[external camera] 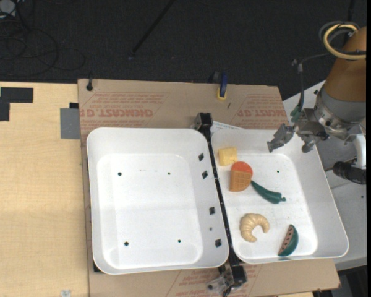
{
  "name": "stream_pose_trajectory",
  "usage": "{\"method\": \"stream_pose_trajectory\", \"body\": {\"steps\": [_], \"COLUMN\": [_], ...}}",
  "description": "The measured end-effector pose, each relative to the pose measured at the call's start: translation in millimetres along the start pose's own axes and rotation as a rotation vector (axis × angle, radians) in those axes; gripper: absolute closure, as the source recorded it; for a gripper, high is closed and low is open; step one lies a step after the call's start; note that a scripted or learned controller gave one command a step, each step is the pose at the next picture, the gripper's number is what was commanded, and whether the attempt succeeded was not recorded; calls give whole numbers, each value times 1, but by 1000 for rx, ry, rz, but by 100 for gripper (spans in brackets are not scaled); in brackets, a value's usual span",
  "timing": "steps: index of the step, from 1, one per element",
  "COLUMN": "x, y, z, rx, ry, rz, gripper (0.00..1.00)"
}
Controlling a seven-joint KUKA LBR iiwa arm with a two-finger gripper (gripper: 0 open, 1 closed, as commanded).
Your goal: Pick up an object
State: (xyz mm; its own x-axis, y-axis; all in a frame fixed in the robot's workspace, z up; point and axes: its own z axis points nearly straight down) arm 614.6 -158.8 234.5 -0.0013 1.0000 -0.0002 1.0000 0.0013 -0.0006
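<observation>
Hanging at the upper right of the frame, the grey arm with its orange band carries the two-finger gripper above the far right corner of the right-hand shallow white plastic bin. Its two dark fingers stand spread apart, with nothing between them.

Contents of the right-hand bin, recorded from the upper part of the frame downward:
- a small pale yellow block, near the bin's upper left corner, just beside the divider;
- an orange wedge-shaped toy with a red rounded top, directly below the yellow block and close to it;
- a dark green curved pepper-like piece, just to the right of the orange wedge, lying at a slant;
- a tan croissant-shaped toy, in the lower middle of the bin, apart from the others;
- a watermelon-slice toy with a green rind and red face, near the lower right, beside the croissant.

None of these items touches the gripper; the nearest, the yellow block, lies well to its left.

The left-hand shallow white plastic bin sits just beside the right one, the two joined by black clips along the centre seam. Both bins rest on a brown cardboard sheet with red print, laid over a light wooden bench top. A blue and yellow clamp grips the cardboard's upper edge.
</observation>
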Motion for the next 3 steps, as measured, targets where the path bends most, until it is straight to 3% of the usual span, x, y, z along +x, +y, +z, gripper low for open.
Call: {"method": "stream_pose_trajectory", "body": {"steps": [1, 2, 3], "x": [55, 50, 49], "y": [-38, -36, -37], "z": [139, 124, 115], "rx": [9, 6, 8], "ry": [6, 2, 3], "rz": [0, 5, 9], "gripper": [0, 100, 100]}}
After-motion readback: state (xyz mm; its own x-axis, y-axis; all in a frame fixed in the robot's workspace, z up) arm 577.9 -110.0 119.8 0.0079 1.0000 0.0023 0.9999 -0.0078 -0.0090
